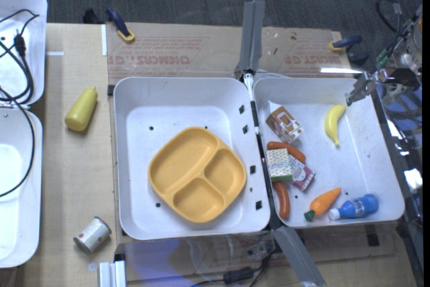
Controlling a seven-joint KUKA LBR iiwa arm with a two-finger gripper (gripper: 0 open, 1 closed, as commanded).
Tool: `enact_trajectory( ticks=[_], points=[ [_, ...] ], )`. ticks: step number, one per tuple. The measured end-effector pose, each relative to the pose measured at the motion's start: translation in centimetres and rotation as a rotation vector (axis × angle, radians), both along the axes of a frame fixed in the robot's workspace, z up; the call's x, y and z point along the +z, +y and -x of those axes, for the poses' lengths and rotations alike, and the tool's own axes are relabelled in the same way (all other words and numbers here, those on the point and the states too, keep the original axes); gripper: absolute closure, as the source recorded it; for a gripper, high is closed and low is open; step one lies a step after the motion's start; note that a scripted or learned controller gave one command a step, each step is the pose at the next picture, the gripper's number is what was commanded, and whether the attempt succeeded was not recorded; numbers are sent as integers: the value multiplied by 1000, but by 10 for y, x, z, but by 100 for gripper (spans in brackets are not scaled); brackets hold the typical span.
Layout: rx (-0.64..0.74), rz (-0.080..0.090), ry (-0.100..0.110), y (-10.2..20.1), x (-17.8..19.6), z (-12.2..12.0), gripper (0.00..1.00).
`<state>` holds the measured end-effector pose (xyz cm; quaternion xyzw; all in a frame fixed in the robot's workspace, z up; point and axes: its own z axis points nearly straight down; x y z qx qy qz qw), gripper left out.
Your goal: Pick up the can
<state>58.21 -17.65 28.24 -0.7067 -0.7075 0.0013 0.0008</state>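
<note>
**Can lies on the table, outside both bins**

We see the can (92, 234) lying on its side on the table (80, 171), just off the left bin's (127, 144) near-left corner. That bin holds a yellow divided plate (197, 175). The gripper (356, 95) hovers over the right bin's (383, 165) far-right corner, near a banana (334, 123), well apart from the can. We cannot tell how far its fingers are spread; nothing shows between them.
</note>
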Motion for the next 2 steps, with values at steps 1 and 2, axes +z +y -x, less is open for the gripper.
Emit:
enact_trajectory(
  ticks=[1,2],
  points=[
    [-84,0,0,45,-169,-76,0],
    [-382,3,-7,79,-189,-26,0]
  ],
)
